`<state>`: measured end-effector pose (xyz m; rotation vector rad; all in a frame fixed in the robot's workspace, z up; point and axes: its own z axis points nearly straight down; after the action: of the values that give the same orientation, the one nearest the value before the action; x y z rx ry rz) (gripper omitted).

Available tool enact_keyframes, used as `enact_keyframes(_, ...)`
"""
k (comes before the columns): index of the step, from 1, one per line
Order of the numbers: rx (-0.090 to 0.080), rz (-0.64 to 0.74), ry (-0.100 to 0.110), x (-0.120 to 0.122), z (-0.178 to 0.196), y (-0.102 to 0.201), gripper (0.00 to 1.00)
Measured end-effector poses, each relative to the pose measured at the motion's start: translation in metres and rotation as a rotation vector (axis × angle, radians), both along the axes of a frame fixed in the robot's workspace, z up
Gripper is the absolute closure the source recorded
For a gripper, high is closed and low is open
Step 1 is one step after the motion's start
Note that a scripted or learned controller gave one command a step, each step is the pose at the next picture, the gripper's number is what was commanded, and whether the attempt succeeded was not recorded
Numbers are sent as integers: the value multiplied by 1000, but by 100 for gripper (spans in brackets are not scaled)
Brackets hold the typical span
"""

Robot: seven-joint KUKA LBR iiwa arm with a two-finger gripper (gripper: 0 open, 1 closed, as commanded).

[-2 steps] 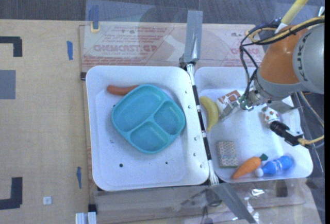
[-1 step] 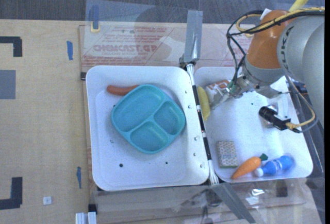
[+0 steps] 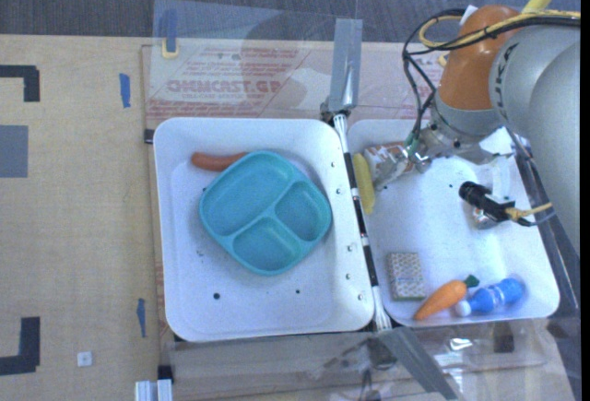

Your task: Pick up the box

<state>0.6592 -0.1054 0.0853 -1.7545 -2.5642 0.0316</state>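
The claw sits low over the far left corner of the right-hand shallow white bin, close to the wall that divides the two bins. Its tip is a jumble of glinting metal and brownish patches, and whether it stands apart or together cannot be made out, nor whether anything is caught in it. It is just beside the upper end of a long yellow object that lies along that bin's left wall; contact between them cannot be judged.

The flat tan speckled box lies on the floor of the same bin, towards its near left corner, well apart from the claw. Just beside the box, along the near edge, lies an orange carrot with a green top, and next to that, towards the near right corner, a blue and white bottle on its side.

The grey arm with its orange band covers the far right corner of this bin and part of its right edge.

The left-hand shallow white bin carries a light blue plastic plate with three compartments near its middle. An orange sausage-shaped thing lies by the far edge, its right end hidden under the plate's rim.
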Motion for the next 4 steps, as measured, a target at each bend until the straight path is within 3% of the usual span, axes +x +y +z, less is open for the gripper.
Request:
enact_keyframes(1, -9, 0, 1, -1, 9, -4, 100)
enact_keyframes(2, -8, -266, -38, -35, 100, 64, 100)
enact_keyframes(3, -8, -266, -39, -35, 100, 64, 0)
enact_keyframes(4, -5, -138, -40, -121, 101, 6, 0)
